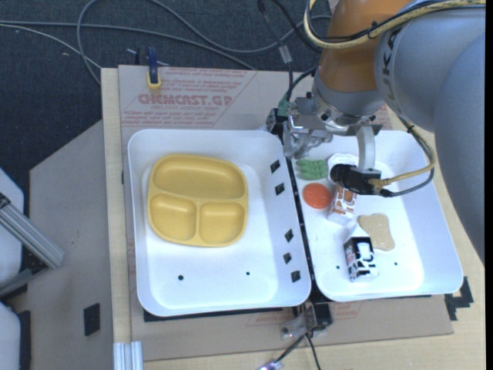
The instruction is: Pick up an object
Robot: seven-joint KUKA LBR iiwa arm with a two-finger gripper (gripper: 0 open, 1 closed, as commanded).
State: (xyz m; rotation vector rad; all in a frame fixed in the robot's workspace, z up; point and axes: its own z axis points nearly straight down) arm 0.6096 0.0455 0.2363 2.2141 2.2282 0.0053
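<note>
My gripper (303, 142) hangs over the far left corner of the right bin (431, 241), close to the divide between the two bins. Just in front of it lies a small green object (313, 168), partly hidden by the wrist. Below that sits an orange-red round object (316, 196), with a small red-and-white packet (343, 201) beside it. Nearer the front lie a flat tan piece (377, 231) and a black-and-white object (360, 258). The grey arm with its orange band (362, 37) covers the bin's far part.
A yellow three-compartment plate (198, 199) lies in the left bin (223, 280). Black cable and a connector (356, 179) from the arm hang over the right bin near the packet. A cardboard sheet (189, 95) lies behind the bins.
</note>
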